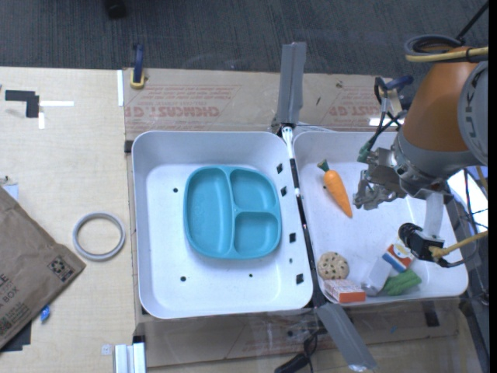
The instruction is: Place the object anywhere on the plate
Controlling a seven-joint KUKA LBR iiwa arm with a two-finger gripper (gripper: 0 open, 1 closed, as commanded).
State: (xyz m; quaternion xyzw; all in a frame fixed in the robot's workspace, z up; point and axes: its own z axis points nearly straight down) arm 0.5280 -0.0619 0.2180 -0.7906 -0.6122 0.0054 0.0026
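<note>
A: Starting at the far left, what's the tape ring (99,235) doing on the bench (62,169)?

B: It lies outside both bins, next to a cardboard box (27,266), so I'd judge it's clutter and has no part in the job.

A: And the left bin (147,208)?

B: It carries the turquoise plate (232,211), a three-compartment one lying flat near the middle. All three wells look bare, which suits a task that allows any spot on it. Nothing has been delivered yet.

A: So the objects are across the divider?

B: Yes, all in the right bin (458,282). The carrot (337,192) lies tilted in the upper left part, leaf end toward the back wall. A cookie (332,266) sits near the front, with a small carton (345,291) beside it and a green item (401,283) further right, mixed with other packaging I can't identify.

A: Which one is the target?

B: Probably the carrot, because the gripper (374,193) hangs just to its right, close but apart from it.

A: Is it holding anything?

B: I see nothing between the fingers, and the mechanism is too dark and tangled to tell whether they're spread or closed. My read is that the pick still lies ahead
</note>
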